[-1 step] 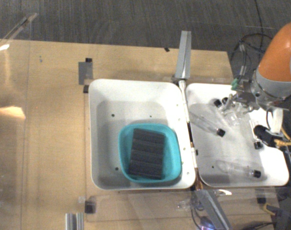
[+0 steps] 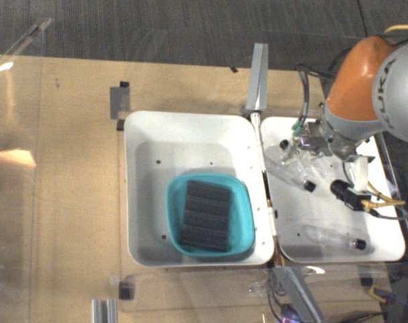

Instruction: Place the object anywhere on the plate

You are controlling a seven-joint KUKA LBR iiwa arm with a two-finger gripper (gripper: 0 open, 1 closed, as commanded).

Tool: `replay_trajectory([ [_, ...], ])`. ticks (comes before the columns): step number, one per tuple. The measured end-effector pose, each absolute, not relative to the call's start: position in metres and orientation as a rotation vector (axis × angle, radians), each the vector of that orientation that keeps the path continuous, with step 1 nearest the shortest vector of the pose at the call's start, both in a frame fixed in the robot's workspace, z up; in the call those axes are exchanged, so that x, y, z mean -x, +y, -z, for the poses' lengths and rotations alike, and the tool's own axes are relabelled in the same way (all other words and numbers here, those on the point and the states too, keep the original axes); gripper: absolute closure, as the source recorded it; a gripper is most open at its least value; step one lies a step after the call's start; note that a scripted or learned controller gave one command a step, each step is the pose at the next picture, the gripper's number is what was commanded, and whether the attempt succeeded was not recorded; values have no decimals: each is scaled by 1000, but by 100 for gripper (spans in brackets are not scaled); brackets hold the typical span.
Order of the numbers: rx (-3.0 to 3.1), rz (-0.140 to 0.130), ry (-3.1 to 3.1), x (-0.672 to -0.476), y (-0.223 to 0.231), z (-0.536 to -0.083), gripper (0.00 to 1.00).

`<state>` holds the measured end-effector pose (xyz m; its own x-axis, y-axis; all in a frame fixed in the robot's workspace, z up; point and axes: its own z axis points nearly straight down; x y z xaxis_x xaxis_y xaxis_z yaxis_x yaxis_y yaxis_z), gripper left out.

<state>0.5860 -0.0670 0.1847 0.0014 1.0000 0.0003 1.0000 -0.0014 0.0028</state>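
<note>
A dark ridged block (image 2: 206,215) lies on the teal plate (image 2: 242,200) in the left bin (image 2: 143,140). The gripper (image 2: 304,155) hovers over the right bin (image 2: 385,244), its state unclear.

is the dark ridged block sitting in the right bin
No, the dark ridged block lies on the teal plate inside the left bin, while the arm is over the right bin.

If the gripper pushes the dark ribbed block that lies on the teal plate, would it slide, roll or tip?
The dark ribbed block lies flat and broad, so it probably will not roll or tip. Its ridged top may give some grip. The teal plate has a raised rim, so a push would likely stop there.
</note>
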Motion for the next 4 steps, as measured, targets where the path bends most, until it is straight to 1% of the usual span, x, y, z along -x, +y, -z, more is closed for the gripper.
replay_trajectory([
  [1,-2164,-6,2274,-579,16,-195,100],
  [3,-2148,-19,2280,-583,18,-216,100],
  [4,-2018,-12,2397,-594,54,-347,100],
])
